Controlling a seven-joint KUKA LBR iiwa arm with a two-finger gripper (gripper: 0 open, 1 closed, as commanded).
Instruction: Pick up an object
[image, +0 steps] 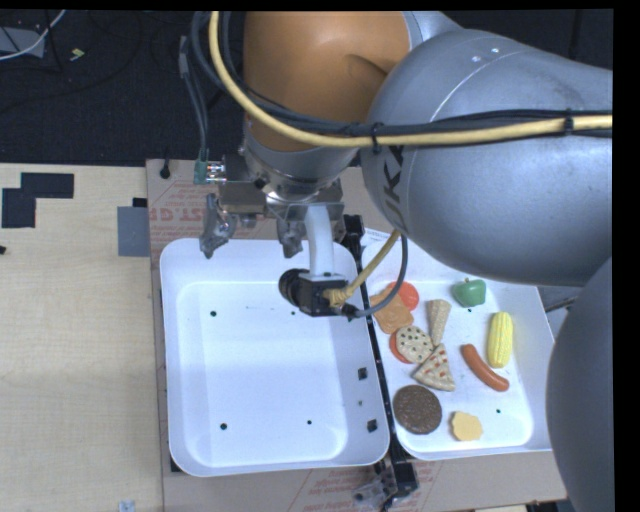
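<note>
My gripper (250, 240) hangs over the far edge of the left white bin (190, 420), open, with nothing between its fingers (213, 238). The toy foods lie in the right bin (525, 425), apart from the gripper: a green pepper (468, 292), a yellow corn cob (499, 338), a red sausage (484, 367), a brown round cookie (417, 409), two pizza slices (434, 370), a pale cone (439, 318), an orange waffle piece (393, 316) and a small yellow piece (465, 426).
A black fitting with a yellow cable (308, 292) hangs from the wrist above the left bin's right side. The big grey arm (480, 150) covers the far part of the right bin. A black divider (372, 380) separates the bins.
</note>
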